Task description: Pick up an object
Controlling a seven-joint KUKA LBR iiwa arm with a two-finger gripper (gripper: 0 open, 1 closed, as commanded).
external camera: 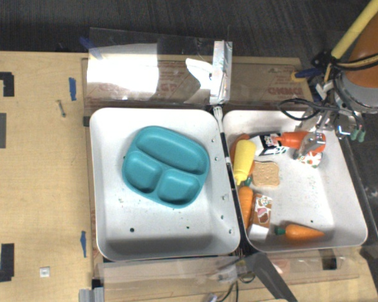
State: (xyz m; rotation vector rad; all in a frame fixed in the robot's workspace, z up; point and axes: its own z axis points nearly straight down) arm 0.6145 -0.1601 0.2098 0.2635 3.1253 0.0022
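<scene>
A smooth teal plastic plate (166, 164), rounded and moulded into three compartments, lies tilted in the middle of the left shallow white bin (110, 219), whose glossy floor shows a few dark specks and small holes. The right shallow white bin (340, 200) sits just beside it, their rims touching along the centre. Along its left wall lie a yellow, smooth banana-shaped toy (243, 159), an orange plastic carrot (246, 205) below it, and between them, slightly to the right, a tan, grainy slice of toy bread (266, 173). A small brown-and-white printed packet (262, 209) rests just under the bread, and a second orange carrot with a green stub (299, 232) lies near the bin's front edge. At the top of this bin sits a black-and-white patterned item (271, 143), touching an orange-red elongated toy (294, 138). The grey metal two-finger gripper (312, 148) reaches in from the upper right, over the bin's upper part, right beside that orange-red toy; whether its fingers are spread or pinched I cannot tell, as cables and a white-and-orange speckled piece crowd them. A clear plastic sheet (157, 74) stands behind the bins on the brown cardboard-coloured bench (31, 187).
</scene>
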